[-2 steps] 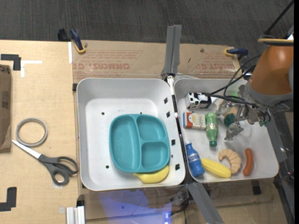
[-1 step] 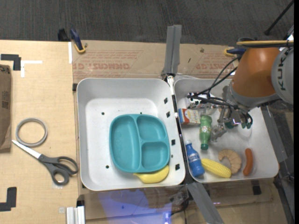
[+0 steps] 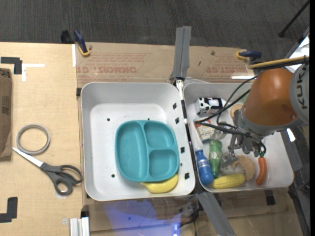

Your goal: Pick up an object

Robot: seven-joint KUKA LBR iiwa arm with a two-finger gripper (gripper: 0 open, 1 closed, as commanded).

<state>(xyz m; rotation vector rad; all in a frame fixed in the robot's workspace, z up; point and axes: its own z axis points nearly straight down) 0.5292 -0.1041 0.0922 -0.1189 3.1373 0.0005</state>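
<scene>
My gripper hangs low in the right bin, under the arm's orange band. Right below and beside it lie a green bottle, a tan round piece and an orange sausage. A blue bottle lies along the bin's left wall, and a yellow corn cob rests at the front. A black-and-white toy sits at the back. The gripper's body and cables hide whatever is directly beneath it.
The left bin holds a teal divided plate with a banana at its front edge. On the bench to the left lie scissors and a tape ring.
</scene>
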